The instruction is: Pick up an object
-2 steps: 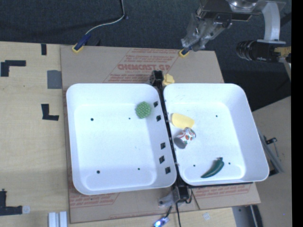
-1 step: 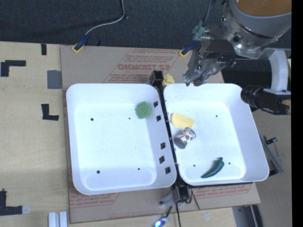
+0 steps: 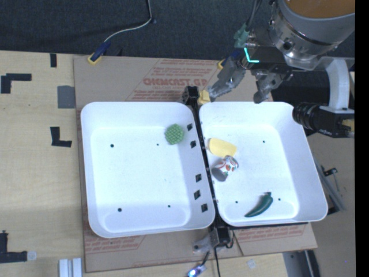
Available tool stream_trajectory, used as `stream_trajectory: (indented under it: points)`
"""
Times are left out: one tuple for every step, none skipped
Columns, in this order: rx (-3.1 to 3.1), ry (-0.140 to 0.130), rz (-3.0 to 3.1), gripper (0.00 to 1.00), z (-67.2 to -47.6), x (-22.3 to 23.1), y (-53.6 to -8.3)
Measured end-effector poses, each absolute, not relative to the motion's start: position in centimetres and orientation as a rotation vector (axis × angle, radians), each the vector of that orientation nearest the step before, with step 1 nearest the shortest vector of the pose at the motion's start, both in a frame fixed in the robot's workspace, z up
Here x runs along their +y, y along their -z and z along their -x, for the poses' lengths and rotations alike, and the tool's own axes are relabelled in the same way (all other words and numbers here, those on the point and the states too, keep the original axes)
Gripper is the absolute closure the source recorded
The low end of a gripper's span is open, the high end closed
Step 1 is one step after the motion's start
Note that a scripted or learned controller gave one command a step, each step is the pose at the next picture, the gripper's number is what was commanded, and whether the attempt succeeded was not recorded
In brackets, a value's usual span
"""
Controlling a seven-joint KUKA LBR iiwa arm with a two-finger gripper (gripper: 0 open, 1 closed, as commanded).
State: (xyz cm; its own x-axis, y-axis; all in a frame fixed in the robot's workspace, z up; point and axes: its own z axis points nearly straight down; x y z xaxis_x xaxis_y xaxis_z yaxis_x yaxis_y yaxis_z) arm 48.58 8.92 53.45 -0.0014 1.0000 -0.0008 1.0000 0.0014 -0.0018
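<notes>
bins (image 3: 115, 117): white | ball (image 3: 174, 134): green, dotted | block (image 3: 221, 147): yellow | pepper (image 3: 260, 205): dark green | can (image 3: 226, 167): red-white-silver

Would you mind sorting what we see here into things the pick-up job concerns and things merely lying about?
For the job:
gripper, open, above the bins' far edge
green ball in the left bin
yellow piece, red-and-white object and green pepper in the right bin

Lying about:
white cable
black tape marks

arm (image 3: 314, 16) cut off by top edge, small round object (image 3: 225, 168) too blurred to identify
</notes>
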Motion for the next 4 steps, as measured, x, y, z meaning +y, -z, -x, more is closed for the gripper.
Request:
stream_trajectory:
  points:
    - [-2.225,0.001,2.219,0.0,-53.5,12.6,-53.4]
    - [-2.227,0.0,2.216,0.0,-57.6,17.4,-53.3]
    - [-2.226,0.0,2.218,0.0,-63.0,21.6,-53.3]
    - [-2.224,-0.003,2.216,1.0,-62.7,21.5,-54.4]
